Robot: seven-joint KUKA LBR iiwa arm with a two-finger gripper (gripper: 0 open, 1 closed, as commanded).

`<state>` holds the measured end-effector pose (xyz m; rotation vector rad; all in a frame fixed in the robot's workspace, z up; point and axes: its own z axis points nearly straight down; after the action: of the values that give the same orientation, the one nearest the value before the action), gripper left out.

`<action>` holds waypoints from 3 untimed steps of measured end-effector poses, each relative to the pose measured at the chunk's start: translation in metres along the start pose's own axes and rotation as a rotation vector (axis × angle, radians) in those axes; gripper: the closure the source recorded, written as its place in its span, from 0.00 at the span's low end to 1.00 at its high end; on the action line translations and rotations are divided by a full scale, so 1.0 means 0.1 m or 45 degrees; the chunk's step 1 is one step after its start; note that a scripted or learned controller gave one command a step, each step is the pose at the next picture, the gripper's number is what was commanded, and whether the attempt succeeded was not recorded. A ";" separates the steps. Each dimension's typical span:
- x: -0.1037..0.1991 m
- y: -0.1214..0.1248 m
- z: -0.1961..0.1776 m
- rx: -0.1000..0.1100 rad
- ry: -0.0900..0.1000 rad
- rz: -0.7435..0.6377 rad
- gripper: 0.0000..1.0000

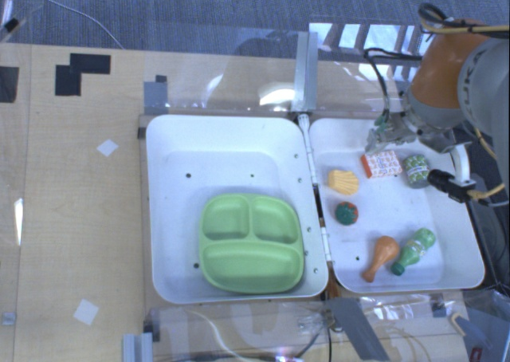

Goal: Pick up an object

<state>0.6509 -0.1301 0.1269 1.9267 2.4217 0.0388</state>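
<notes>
**Small toy foods wait in the right bin**

The green plate [251, 242] sits in the left bin [171, 153]. The light, hard yellow toy [343, 182] near the right bin's [454, 273] left edge needs a side pinch. The gripper [388, 135] hangs by the back edge; its grip is unclear.

Green divided plate [252, 243] in left bin [171, 153], gripper [388, 134] over right bin [462, 269] — just above red-and-white box [381, 164].

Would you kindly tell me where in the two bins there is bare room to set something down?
Left bin: bare floor behind and left of the green plate. Right bin: a small patch near its back-left corner. Crowded elsewhere: gripper, red box, green can, yellow piece, ball, drumstick, bottle.
</notes>
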 end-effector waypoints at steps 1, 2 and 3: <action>0.00 0.00 0.00 0.000 0.000 0.000 0.00; -0.19 0.14 0.30 0.028 0.013 0.048 0.00; -0.19 0.17 0.16 0.017 0.006 0.041 1.00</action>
<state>0.6727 -0.1451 0.1117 1.9729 2.4002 0.0279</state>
